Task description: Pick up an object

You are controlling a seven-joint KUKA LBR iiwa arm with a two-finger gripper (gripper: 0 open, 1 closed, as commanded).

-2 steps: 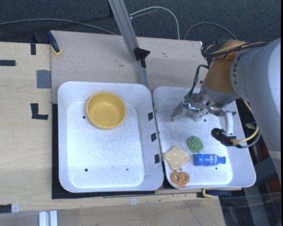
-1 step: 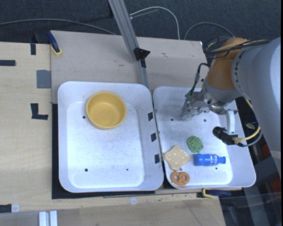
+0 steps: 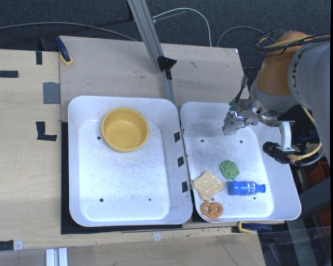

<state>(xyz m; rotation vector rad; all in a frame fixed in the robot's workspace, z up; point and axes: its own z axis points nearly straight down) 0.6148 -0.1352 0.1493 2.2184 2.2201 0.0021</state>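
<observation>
The arm (image 3: 291,65) enters from the right edge of the view, orange band above the wrist. The gripper (image 3: 232,125) hangs over the right bin (image 3: 277,204), above the bin's far half, close to its left wall. Whether the pincer is open or closed cannot be told: it is small and blurred against the white floor. Nothing shows between its tips.

Landmark for positions: the right bin.

- Green lump (image 3: 229,169): near the bin's middle, on the floor, nearer the viewer than the gripper and well apart from it.
- Blue bottle (image 3: 245,188): lying on its side just in front of the green lump, cap end pointing toward the bin's right wall.
- Cracker (image 3: 208,185): tan, square, tilted, near the bin's left wall, just beside the bottle's base.
- Pretzel (image 3: 212,209): brown, at the bin's near-left corner, just in front of the cracker.

All four objects rest on the bin floor; none is lifted.

The left bin (image 3: 83,204) lies against the right bin's left wall. A yellow bowl (image 3: 125,128) sits upright in its far half. A grey pole (image 3: 149,29) slants over the bench beyond both bins, down to where they meet.
</observation>
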